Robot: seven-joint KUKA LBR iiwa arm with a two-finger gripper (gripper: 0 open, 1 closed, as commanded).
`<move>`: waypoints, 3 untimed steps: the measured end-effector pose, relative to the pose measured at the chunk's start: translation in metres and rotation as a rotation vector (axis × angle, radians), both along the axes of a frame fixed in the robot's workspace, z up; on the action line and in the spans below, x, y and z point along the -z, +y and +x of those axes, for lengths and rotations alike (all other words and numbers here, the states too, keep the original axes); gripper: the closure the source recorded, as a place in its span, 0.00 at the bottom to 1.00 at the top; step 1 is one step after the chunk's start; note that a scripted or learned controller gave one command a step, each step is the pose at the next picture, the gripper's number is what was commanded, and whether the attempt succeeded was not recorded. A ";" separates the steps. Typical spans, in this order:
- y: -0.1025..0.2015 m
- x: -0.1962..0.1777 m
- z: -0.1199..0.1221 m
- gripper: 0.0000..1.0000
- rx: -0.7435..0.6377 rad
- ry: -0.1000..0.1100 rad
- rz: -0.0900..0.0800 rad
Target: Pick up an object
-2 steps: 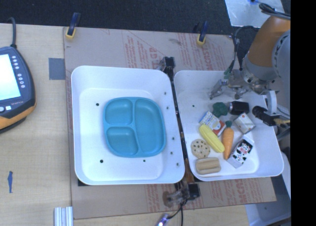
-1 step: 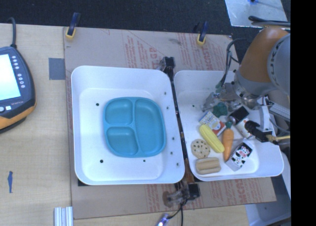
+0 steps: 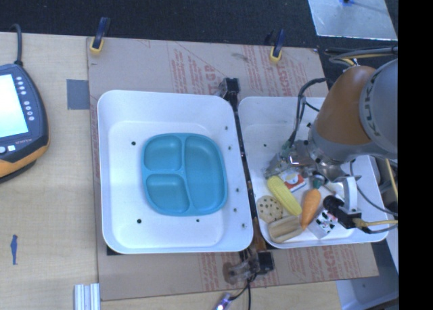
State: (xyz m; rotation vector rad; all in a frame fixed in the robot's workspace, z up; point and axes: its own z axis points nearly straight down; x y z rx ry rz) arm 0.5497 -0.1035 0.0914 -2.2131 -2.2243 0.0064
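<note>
Divided plate (image 3: 184,173) in left bin (image 3: 115,166), right bin (image 3: 260,116) beside it, corn (image 3: 283,195), carrot (image 3: 310,206), cookie (image 3: 268,208) clustered inside, my gripper (image 3: 298,158) above them, pendant (image 3: 17,119) far left.

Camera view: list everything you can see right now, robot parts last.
Left bin: one, white, left half of bench.
Divided plate: one, blue, centre of left bin.
Right bin: one, white, beside left bin.
Corn cob: one, yellow, right bin.
Carrot: one, orange, right of corn.
Cookie: one, brown, speckled, near bin's left wall.
Pendant: one, grey-orange, far left.
Clamps: two, yellow-blue, board's back edge.
Arm: one, grey-orange, above right bin.
End effector: low over the toys.
</note>
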 end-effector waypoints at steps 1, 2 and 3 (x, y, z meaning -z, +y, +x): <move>-0.034 -0.001 0.107 0.00 0.002 -0.003 0.000; -0.034 -0.011 0.107 1.00 -0.002 -0.002 0.001; 0.037 -0.101 0.092 1.00 0.001 -0.004 0.002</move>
